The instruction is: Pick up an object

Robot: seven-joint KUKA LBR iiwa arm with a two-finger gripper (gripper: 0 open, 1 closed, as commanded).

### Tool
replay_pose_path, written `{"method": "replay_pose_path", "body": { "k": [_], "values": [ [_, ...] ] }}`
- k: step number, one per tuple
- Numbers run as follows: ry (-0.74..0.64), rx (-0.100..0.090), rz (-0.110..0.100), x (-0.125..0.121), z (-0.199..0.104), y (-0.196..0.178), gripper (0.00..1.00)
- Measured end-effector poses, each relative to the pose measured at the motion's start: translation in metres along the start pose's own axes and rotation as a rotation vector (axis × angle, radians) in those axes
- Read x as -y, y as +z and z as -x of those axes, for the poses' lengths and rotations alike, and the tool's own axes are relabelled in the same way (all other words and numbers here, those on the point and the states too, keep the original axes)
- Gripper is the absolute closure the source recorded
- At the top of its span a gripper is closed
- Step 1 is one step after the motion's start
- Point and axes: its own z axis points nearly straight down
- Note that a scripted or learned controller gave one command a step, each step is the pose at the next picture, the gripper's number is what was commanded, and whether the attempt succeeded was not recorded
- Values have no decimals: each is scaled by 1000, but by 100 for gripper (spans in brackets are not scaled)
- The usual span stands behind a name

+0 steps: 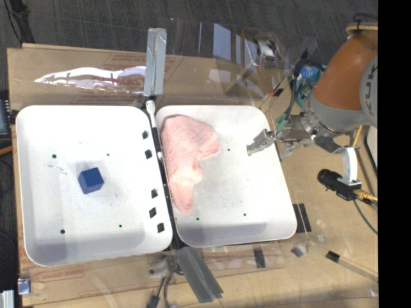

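A pink cloth (pixel 185 156) lies crumpled along the left side of the right bin (pixel 257 217), against the divider. A small blue cube (pixel 91 179) sits in the left bin (pixel 38 230), left of its middle. My gripper (pixel 260 142) hangs over the right bin's right edge, well to the right of the cloth, with nothing seen between its fingers. The grey arm with its orange band (pixel 343 76) comes in from the right.
The two white bins stand side by side on a brown bench, joined by a strip with black clips (pixel 153 191). A grey metal bar (pixel 154 63) stands behind the divider. Clear plastic sheeting lies at the back.
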Motion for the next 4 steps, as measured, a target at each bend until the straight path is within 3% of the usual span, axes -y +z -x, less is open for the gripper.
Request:
{"method": "replay_pose_path", "body": {
  "k": [1, 2, 3, 4],
  "values": [
    [-77, 0, 0, -84, -80, 143, 0],
    [-132, 1, 4, -114, -41, 160, 0],
    [-113, 1, 2, -102, -78, 161, 0],
    [-118, 1, 0, -102, -79, 151, 100]
  ]
}}
